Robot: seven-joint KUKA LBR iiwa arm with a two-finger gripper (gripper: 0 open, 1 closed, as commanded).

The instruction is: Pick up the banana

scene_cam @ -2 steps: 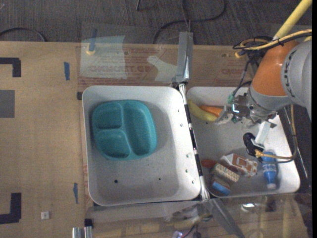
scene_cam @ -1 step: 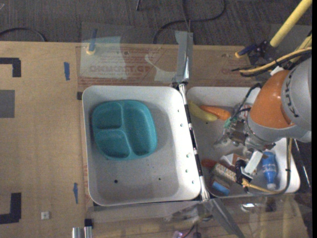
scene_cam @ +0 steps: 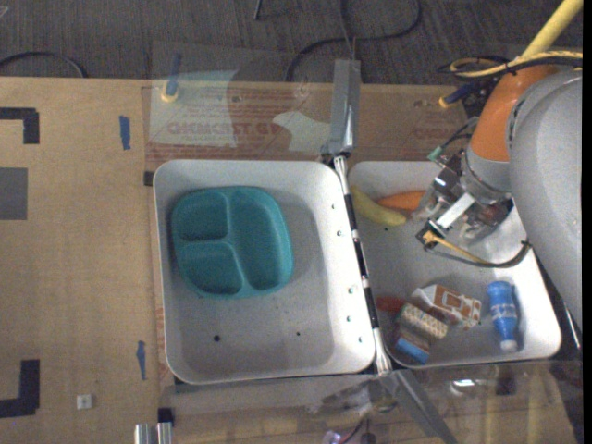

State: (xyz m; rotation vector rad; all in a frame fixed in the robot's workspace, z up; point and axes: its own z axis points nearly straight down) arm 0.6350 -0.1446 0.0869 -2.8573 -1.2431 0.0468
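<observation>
Here, banana point(scene_cam: 375, 209) beside orange carrot point(scene_cam: 404, 199), tool point(scene_cam: 442, 220) near

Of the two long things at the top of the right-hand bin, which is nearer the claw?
The orange carrot-like one, lying just beside the claw. The yellow banana lies beyond it, farther from the claw.

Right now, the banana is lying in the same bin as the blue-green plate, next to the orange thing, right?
Not quite. The banana is not in the left bin, where the blue-green plate sits. It lies in the right bin, next to the orange thing, just as you said. The camera view shows this.
</observation>
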